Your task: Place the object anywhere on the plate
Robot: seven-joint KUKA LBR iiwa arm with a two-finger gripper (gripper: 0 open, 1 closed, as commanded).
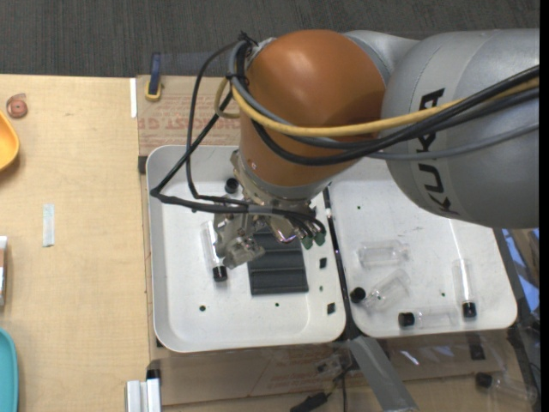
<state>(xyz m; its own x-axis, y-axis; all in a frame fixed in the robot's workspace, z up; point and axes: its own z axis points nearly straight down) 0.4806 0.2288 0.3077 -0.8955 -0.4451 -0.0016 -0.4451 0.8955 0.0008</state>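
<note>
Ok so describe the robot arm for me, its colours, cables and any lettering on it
The arm is smooth, rounded grey metal with a glossy orange band above the wrist. Black KUKA lettering runs along the grey casing. Black cables and one yellow cable loop across the orange band down to the hand, a compact metallic assembly with small wires.
</note>
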